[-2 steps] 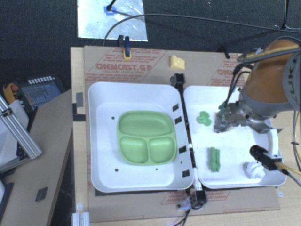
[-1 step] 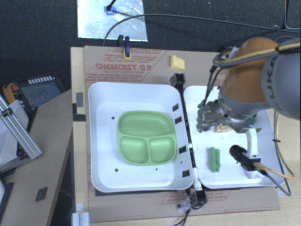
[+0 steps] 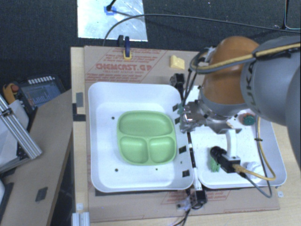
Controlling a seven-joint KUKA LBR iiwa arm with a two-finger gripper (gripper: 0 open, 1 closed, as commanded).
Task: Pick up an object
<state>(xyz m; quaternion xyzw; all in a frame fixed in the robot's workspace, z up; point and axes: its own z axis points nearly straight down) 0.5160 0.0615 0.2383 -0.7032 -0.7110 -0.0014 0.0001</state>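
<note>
Dark carpet backs the bench, and on your far left a control pendant (image 3: 41,92) sits well clear of the work. Moving in, the left bin (image 3: 101,126) holds one thing, a green divided plate (image 3: 143,138), lying flat in its middle. The plate is wide and low, so if the program goes for it, you risk the gripper skating off the rim or simply shoving the plate against the bin wall.

The gripper (image 3: 189,117) hangs over the divider between the two bins, just beside the plate's right edge. The wrist hides enough of it that you cannot tell whether it is spread or closed. A descent from that spot could strike the bin walls instead of reaching anything.

In the right bin (image 3: 268,164), a small green piece (image 3: 215,165) lies toward the front, and a teal round thing (image 3: 248,120) peeks out from under the arm (image 3: 268,79). Both are small and partly hidden, so a grasp there could close on nothing or knock them aside.
</note>
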